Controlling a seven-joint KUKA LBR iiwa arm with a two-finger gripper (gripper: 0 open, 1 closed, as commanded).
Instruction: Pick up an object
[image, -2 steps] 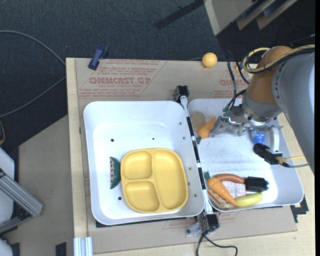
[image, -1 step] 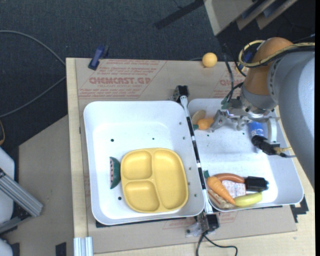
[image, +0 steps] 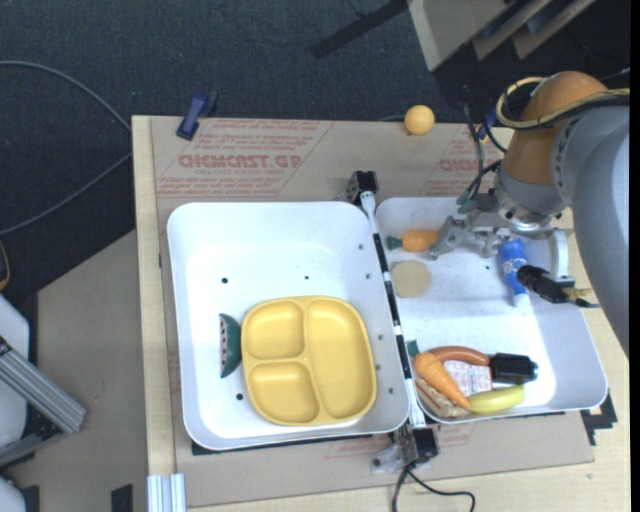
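My gripper hangs low over the far part of the right bin. Just to its left lies a small orange piece, close to the gripper, though I cannot tell if they touch. A tan round disc lies a little nearer, by the bin's left wall. At the near left corner of this bin sit a carrot, a red sausage, a yellow banana, a small packet and a black block.
The left bin holds a yellow divided plate with a watermelon slice at its left edge. An orange ball and a blue clip lie on the bench beyond the bins.
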